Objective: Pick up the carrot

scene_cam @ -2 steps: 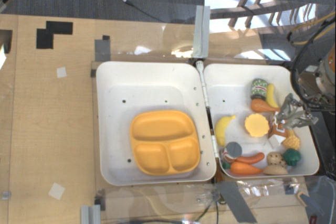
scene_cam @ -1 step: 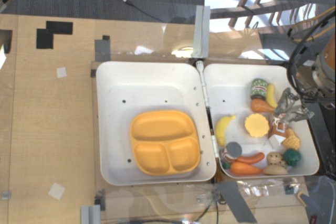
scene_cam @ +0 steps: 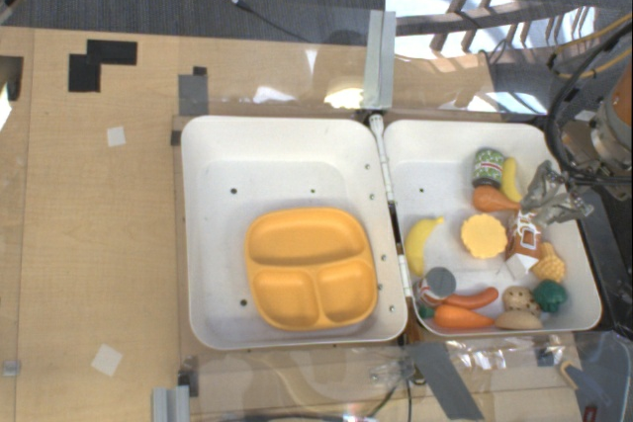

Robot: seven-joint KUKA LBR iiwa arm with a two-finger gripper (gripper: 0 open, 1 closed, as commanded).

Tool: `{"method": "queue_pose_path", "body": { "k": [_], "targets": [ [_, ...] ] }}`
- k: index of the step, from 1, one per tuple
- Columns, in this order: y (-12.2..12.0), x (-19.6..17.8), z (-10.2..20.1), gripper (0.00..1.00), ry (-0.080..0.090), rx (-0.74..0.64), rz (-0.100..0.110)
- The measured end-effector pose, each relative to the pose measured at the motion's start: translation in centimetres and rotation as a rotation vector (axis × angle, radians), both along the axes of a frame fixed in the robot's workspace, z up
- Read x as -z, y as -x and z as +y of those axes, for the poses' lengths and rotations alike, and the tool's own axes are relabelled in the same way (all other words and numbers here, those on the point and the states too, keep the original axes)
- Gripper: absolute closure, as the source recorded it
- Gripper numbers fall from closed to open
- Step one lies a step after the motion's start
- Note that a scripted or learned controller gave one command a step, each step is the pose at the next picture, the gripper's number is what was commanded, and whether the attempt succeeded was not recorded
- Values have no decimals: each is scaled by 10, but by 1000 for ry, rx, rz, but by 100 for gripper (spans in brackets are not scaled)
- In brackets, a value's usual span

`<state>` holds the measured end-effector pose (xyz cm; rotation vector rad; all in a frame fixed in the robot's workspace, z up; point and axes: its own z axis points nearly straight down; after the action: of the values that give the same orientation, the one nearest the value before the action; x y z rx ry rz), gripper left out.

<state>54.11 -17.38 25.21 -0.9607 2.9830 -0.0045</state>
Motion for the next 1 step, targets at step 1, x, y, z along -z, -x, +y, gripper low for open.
{"method": "queue_pose_path", "body": {
  "k": [1],
  "targets": [
    [-25, -30, 16, 100, -1, 54, -4]
  ]
}}
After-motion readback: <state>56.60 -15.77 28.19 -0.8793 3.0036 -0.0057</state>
